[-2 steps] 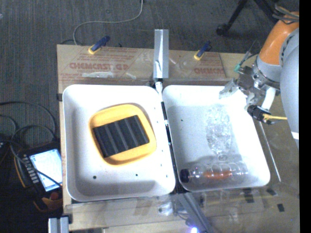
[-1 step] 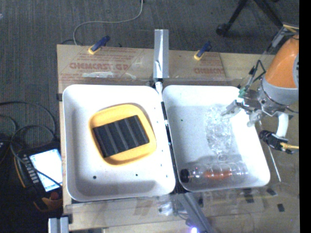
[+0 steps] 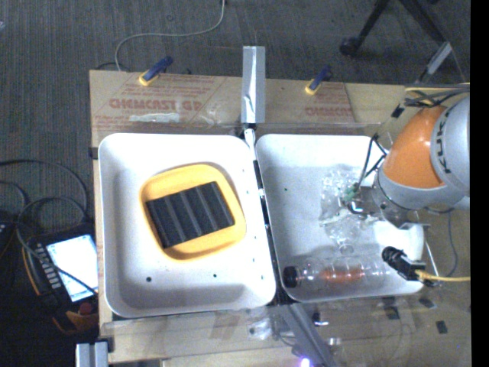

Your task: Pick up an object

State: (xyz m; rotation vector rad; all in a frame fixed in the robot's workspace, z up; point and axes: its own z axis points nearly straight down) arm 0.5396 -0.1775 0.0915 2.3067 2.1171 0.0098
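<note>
Looking down on the desk [image 3: 114, 90], you see two white bins side by side. The left bin [image 3: 122, 205] holds a yellow tray with a black ribbed insert [image 3: 192, 211], lying flat near the middle and turned slightly off square to the bin walls.

In the right bin [image 3: 294, 167], a clear plastic bottle [image 3: 340, 274] lies on its side along the near wall. Its long axis runs left to right across your view, almost parallel to that wall, with the dark cap [image 3: 290, 276] pointing left toward the divider between the bins; there is something reddish inside the bottle. Just above it, toward the middle of the bin, sits a crumpled clear plastic item [image 3: 336, 201], whose shape is hard to make out.

The arm [image 3: 428, 163] comes in from the right, its orange band over the right edge of that bin. The end effector [image 3: 359, 201] sits low by the crumpled plastic, apparently touching or just beside it. You cannot tell how its grip stands, nor whether it has hold of anything.
</note>
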